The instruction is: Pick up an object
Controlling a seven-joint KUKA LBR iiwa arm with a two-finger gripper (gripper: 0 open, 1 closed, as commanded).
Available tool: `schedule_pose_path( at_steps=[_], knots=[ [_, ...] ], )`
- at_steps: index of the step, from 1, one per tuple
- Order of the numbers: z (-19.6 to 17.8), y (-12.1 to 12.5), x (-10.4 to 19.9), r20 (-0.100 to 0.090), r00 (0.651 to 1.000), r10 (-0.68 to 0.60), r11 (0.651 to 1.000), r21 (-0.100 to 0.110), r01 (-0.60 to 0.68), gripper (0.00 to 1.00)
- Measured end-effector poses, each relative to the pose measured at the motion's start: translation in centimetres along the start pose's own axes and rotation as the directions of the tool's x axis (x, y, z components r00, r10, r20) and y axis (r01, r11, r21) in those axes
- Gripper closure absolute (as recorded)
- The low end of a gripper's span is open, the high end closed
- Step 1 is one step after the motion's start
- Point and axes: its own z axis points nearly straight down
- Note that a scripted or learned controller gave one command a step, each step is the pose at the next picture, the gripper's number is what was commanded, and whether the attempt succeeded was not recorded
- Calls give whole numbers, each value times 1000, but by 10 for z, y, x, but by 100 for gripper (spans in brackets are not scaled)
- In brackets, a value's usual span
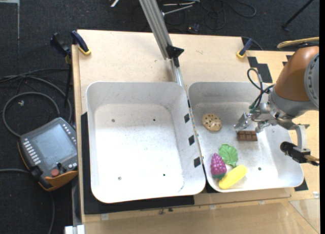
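2 bins (101,96), 1 cookie (212,122), 1 choc bar (247,136), 1 grapes (218,165), 1 lettuce (229,154), 1 corn (233,176)

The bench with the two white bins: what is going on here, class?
A grey and orange robot arm reaches into the right bin, its gripper just above a brown chocolate bar. A cookie, purple grapes, a green leaf and a yellow corn cob lie nearby. Nothing is lifted yet.

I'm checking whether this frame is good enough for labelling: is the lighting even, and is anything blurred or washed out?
In the camera view the lighting is soft and even, with faint shadows under the cookie, brown bar and grapes; the white bins read bright without losing their rims; the gripper looks slightly soft, and the dark floor holds little detail.
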Motion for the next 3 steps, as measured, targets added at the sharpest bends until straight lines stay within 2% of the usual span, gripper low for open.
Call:
schedule_pose_path(
  at_steps=[1, 2, 3],
  knots=[
    [-43, -3, 1, 0, 1000, -1, 1000, -3, 1, 100],
    [-91, 5, -5, 2, 1000, -3, 1000, -5, 3, 100],
    [-153, 12, -5, 2, 1000, -5, 1000, -6, 5, 100]
  ],
)
